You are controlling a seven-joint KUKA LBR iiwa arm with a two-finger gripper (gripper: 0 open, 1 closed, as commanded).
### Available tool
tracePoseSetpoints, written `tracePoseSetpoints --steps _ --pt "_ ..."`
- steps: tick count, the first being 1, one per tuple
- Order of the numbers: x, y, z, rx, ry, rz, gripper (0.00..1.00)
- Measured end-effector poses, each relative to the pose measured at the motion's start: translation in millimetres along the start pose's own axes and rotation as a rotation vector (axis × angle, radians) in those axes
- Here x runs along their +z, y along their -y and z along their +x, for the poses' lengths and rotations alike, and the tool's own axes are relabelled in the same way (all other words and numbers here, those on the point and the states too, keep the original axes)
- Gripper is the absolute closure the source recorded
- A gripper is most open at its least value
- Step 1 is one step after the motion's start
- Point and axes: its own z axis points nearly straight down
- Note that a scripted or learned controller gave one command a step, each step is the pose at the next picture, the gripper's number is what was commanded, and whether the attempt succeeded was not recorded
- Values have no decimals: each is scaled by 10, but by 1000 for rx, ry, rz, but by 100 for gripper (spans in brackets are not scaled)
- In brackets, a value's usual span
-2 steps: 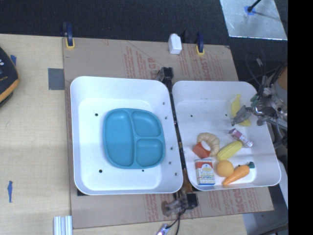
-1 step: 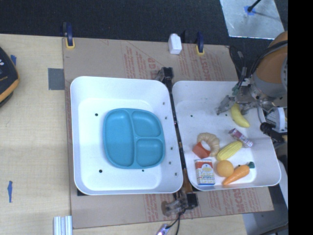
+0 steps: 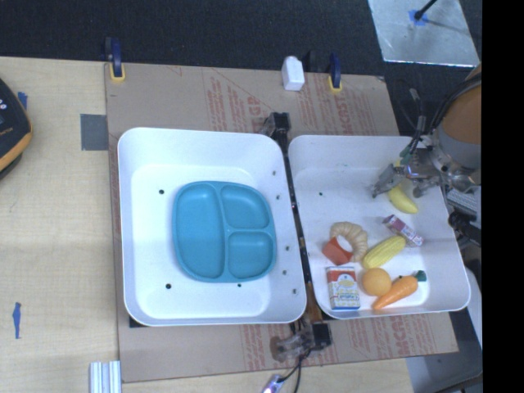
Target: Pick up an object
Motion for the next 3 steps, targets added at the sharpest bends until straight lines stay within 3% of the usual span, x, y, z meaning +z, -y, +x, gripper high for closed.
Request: tracePoseSetpoints --steps 1,2,3 --pt "18 265 3 -2 1 1 0" --pt "294 -215 175 -2 1 0 0" --pt "-832 -469 58 -1 1 -4 0"
